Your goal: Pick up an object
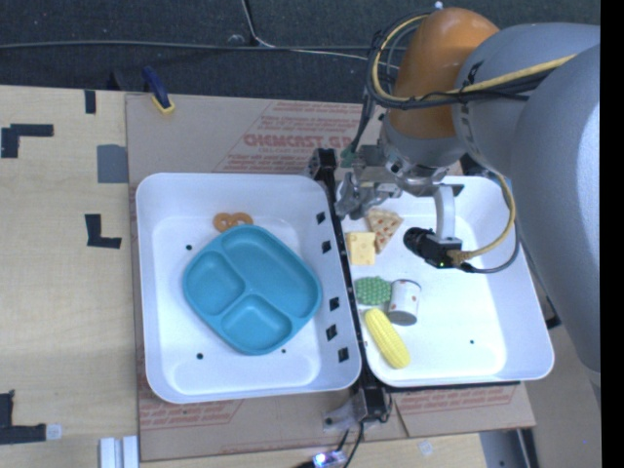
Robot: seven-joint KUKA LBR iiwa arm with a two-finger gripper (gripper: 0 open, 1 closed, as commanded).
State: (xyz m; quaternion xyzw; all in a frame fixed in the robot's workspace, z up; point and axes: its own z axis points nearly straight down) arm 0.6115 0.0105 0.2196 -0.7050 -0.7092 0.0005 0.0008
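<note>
The end effector (363,195) hangs low at the far inner corner of the right bin (487,354), apparently placed to reach the food pieces clustered there. Whether it is open or closed cannot be told. A cracker (383,225) and cheese slice (362,248) lie just below it, with a green piece (371,290), small can (403,300) and corn cob (386,337) farther toward the near rim.

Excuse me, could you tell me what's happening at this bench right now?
The KUKA arm reaches in over the right bin, its pincer hanging near the bin's upper left corner, just above a cracker and a yellow cheese slice. A corn cob, a small can and a green piece lie lower down. The left bin holds a blue divided plate and a pretzel.
</note>
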